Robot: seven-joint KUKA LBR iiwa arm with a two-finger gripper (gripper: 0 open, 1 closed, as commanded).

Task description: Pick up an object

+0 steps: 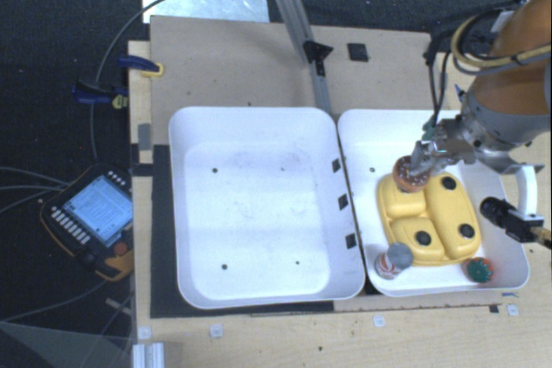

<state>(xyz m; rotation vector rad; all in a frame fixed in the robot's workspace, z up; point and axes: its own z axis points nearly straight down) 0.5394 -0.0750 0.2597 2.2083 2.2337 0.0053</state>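
Two white bins; the right bin holds a yellow toy. The gripper sits low over a brown round piece at the toy's top-left corner; whether it grips anything, I can't tell.

Two white bins sit on a tan board over dark speckled floor, and the left bin's floor carries a few small black dots. At the lower right of the frame, the right bin holds a yellow toy with black round spots, a brown-and-pink round piece at its upper left corner, a grey-and-red piece at its lower left, and a green-and-orange ball at its lower right. The arm at upper right is grey with an orange band, and at the left edge a black pendant trimmed in orange shows a pale blue screen.
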